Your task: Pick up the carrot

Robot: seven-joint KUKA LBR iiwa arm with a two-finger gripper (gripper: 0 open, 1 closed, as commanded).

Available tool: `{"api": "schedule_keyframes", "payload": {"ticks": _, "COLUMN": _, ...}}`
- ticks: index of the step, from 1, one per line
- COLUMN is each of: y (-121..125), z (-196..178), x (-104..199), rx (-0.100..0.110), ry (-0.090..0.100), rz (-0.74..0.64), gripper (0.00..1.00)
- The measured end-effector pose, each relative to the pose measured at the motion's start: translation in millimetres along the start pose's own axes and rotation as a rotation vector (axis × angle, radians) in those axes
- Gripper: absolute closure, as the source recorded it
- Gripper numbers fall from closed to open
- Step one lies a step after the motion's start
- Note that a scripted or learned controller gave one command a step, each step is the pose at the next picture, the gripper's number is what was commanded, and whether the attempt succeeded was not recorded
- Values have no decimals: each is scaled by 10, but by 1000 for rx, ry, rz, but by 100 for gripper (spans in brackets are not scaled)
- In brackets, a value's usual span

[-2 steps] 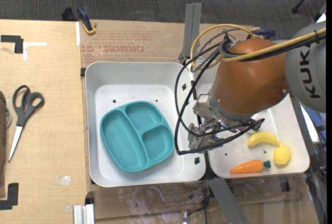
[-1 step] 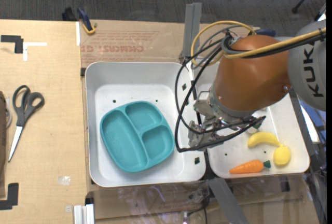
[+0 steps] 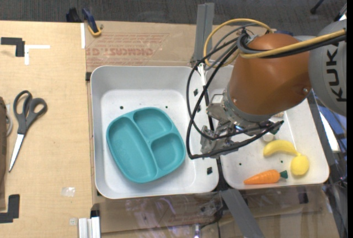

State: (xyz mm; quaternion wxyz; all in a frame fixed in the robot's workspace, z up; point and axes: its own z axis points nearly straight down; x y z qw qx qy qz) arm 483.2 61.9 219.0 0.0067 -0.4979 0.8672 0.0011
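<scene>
Carrot [image 3: 263, 177] lies beside lemon [image 3: 299, 165] and banana [image 3: 279, 147]; whether the jaws are open, I cannot tell.

The gripper [image 3: 218, 142] hangs low over the inner edge of the right bin [image 3: 237, 176], at the end of the arm [image 3: 270, 74] with its orange band. The carrot [image 3: 263, 178] lies on the bin floor at about four o'clock from the gripper, apart from it. A banana [image 3: 279, 147] and a lemon [image 3: 299, 165] sit near the carrot, at its one o'clock. In the left bin [image 3: 102, 121] rests a teal divided plate [image 3: 145, 144]. Scissors [image 3: 23, 121] lie on the bench at nine o'clock.
</scene>
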Motion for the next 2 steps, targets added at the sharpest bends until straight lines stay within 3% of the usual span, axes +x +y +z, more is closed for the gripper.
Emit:
{"api": "schedule_keyframes", "payload": {"ticks": 1, "y": -192, "z": -884, "x": 389, "rx": -4, "ry": 8, "rz": -284, "gripper": 100}}
{"api": "schedule_keyframes", "payload": {"ticks": 2, "y": -115, "z": 162, "x": 306, "rx": -8, "ry": 10, "rz": -311, "gripper": 100}}
